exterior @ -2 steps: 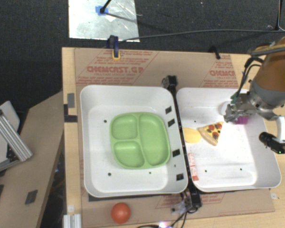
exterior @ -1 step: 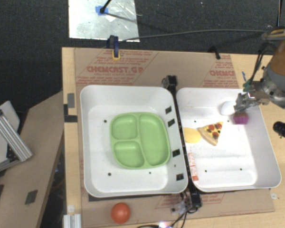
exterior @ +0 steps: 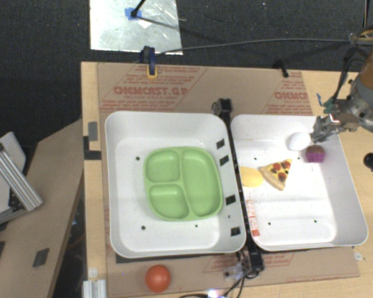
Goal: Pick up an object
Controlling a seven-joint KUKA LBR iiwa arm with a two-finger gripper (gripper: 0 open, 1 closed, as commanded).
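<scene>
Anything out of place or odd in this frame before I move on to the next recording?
One thing: an orange-red ball sits on the bench outside both bins, in front of the left bin. The pizza slice, yellow piece, white object and purple object lie in the right bin.

Beside the grey pincer: white egg, purple ball. Farther off: yellow-crusted pizza slice with red spots, yellow disc, green tray, white bins.

Arm cut off at rt edge.
</scene>
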